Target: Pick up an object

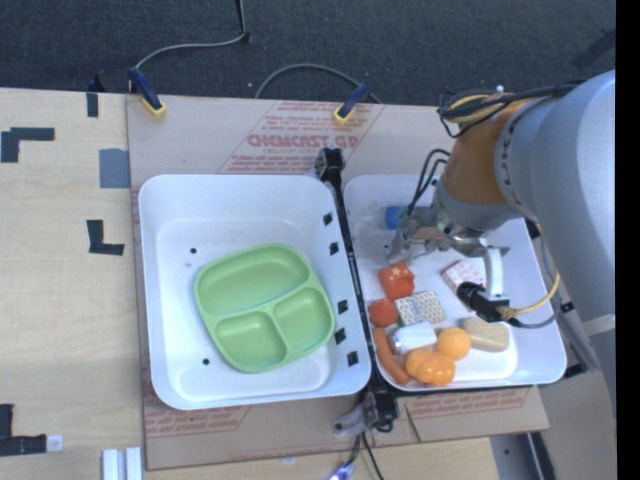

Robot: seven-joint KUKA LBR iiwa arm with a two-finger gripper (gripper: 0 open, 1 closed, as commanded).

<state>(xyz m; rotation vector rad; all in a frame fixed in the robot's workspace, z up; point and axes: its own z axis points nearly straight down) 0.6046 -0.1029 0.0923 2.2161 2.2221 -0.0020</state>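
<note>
Arm lowered into the right bin [545, 363], its end effector [408, 245] just above a heap of small items.

The grey arm with its orange band reaches in from the right, and the end effector hangs over the upper left part of the right bin, close above a red strawberry-like piece [397, 279]; whether it is apart or together cannot be told from this angle, and nothing is seen gripped. Below it lie a checked packet [420, 308], a red tomato-like piece [383, 313], an orange carrot [388, 357], two orange fruits [443, 356] and a beige block [487, 335], crowded together toward the bin's lower edge. A small blue thing [395, 215] sits near the top left. The left bin [160, 268] holds a green divided plate [264, 306]. Both bins rest on a counter [60, 298].
</note>
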